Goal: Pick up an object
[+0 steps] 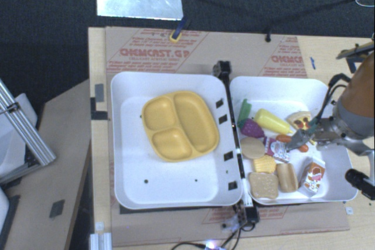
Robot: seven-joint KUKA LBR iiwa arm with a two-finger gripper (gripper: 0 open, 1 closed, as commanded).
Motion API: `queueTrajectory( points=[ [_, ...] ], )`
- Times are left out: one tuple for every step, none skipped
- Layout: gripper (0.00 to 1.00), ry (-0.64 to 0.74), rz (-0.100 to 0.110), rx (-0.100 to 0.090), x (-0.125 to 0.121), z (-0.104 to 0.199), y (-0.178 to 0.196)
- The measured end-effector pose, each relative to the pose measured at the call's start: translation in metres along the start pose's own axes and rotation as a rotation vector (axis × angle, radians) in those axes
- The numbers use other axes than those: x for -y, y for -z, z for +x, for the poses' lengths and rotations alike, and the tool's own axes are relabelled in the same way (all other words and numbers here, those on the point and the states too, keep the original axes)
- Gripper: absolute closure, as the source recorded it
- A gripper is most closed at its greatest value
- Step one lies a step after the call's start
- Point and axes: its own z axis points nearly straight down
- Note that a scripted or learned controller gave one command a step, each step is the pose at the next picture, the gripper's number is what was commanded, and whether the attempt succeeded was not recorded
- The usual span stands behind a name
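A: Right bin (337,195), near edge?
B: Bread slice (263,185), bun (286,177), carton (313,177).
A: Gripper (300,141)?
B: Low over the bin's middle; finger state cannot be told. Red-white packet (278,149) just beside the tips, nothing visibly grasped.
A: Farther back?
B: Yellow corn (271,120), purple piece (252,127).

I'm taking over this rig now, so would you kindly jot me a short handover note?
Gripper: low in the right bin, over the toy food near the pizza slice; nothing visibly held.
Things: yellow pepper, purple grapes, bread, bun and carton lie in the right bin. The yellow tray sits in the left bin.
Done: nothing lifted.
Left: grasp and lift one item.
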Motion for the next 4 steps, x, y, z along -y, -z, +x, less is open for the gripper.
queueTrajectory(
  points=[
    [0.00,0.003,-0.011,0.002,-0.003,0.000,0.005],
    [0.00,0.001,-0.007,0.001,-0.004,-0.001,-0.037],
    [0.00,0.001,-0.006,0.001,-0.005,-0.004,-0.098],
    [0.00,0.000,-0.010,0.001,-0.006,-0.004,-0.101]
  ],
)
